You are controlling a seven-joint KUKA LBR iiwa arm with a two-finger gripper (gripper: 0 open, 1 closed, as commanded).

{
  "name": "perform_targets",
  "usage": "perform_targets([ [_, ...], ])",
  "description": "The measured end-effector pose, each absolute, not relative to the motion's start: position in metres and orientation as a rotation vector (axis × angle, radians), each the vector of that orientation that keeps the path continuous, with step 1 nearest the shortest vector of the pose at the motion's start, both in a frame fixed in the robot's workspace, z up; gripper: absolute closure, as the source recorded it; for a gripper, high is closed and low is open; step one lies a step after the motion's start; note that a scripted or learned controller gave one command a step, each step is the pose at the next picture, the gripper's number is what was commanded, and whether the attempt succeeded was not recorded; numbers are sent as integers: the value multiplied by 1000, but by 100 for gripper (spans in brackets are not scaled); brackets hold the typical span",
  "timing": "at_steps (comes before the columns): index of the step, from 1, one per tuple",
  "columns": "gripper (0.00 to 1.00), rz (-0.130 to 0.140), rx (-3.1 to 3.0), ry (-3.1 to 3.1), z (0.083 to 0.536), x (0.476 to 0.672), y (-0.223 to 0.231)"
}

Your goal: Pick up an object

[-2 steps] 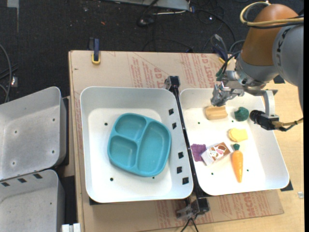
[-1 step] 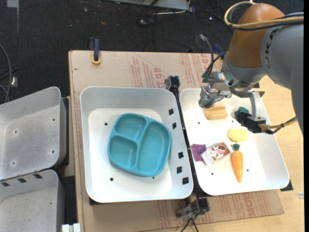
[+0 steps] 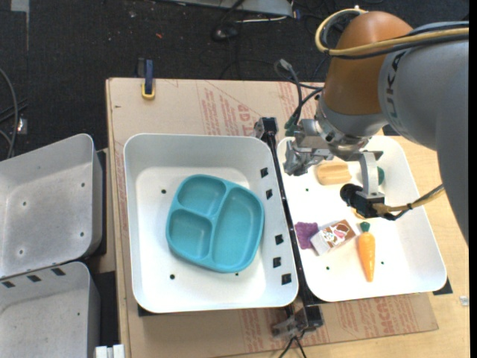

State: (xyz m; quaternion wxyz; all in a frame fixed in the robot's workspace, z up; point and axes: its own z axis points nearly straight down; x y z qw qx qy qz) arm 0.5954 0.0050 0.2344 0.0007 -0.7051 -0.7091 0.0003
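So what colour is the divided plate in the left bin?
Teal blue, clearest in the camera view.

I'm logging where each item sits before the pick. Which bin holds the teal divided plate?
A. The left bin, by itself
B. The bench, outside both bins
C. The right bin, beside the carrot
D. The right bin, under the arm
A: the teal divided plate lies alone in the left bin, while the carrot lies in the right bin.

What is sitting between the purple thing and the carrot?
A small red-and-white packet lies between the purple piece and the toy carrot in the right bin, seen from the overhead camera.
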Motion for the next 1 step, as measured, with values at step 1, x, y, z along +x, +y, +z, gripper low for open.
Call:
perform_targets([
  [1, 100, 3, -2215, -2225, 223, 579, 53],
])
